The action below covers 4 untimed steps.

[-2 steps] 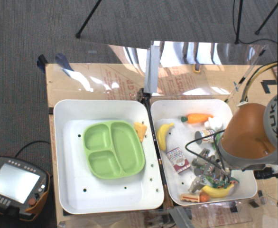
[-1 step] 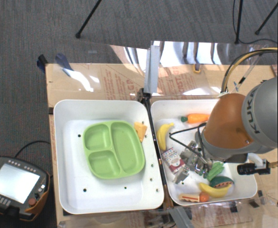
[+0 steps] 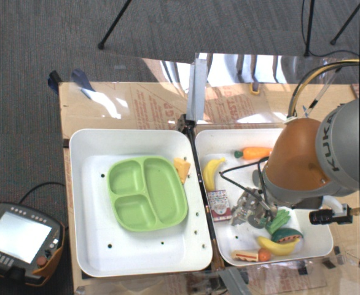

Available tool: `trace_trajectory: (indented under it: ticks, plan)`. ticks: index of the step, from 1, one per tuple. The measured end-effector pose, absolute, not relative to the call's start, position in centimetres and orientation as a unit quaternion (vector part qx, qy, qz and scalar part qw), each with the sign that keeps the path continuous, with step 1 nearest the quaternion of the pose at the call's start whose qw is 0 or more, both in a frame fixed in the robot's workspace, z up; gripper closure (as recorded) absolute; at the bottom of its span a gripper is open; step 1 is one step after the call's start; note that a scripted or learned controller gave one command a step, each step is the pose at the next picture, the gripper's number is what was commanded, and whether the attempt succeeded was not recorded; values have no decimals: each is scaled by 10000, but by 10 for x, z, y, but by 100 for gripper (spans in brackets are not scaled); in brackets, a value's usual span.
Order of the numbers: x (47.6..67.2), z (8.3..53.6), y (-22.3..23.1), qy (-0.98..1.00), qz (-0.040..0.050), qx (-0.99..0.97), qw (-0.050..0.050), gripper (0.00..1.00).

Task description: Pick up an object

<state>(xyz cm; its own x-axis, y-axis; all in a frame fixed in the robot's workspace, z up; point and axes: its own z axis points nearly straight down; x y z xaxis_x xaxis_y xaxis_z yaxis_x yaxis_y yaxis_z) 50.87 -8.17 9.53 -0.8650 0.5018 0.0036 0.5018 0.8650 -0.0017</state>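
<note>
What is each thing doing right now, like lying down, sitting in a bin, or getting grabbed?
Green tray: flat in the left bin, nothing in its compartments.
Cheese wedge: at the tray's right edge.
Banana: lying in the right bin.
Carrot: lying near the far wall.
Small packet: lying flat.
Tool: low in the right bin.

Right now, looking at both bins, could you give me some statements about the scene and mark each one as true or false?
1. The green divided plate lies in the left bin. True.
2. The carrot lies on the green plate. False: it is in the right bin, near the far wall.
3. A banana lies in the right bin. True.
4. The gripper is over the left bin. False: it is over the right bin.
</note>
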Motion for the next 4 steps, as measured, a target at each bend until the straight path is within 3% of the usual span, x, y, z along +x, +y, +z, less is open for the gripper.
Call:
trace_trajectory:
  ticks: [1, 2, 3, 4]
  plan:
    - [622, 144, -114, -9780, -4, -2085, -40, 100]
    - [621, 141, -113, -9782, -5, -2076, -6, 0]
    - [570, 85, -91, -9684, 0, -2494, 34, 0]
    - [558, 87, -89, -9452, -2, -3265, 17, 0]
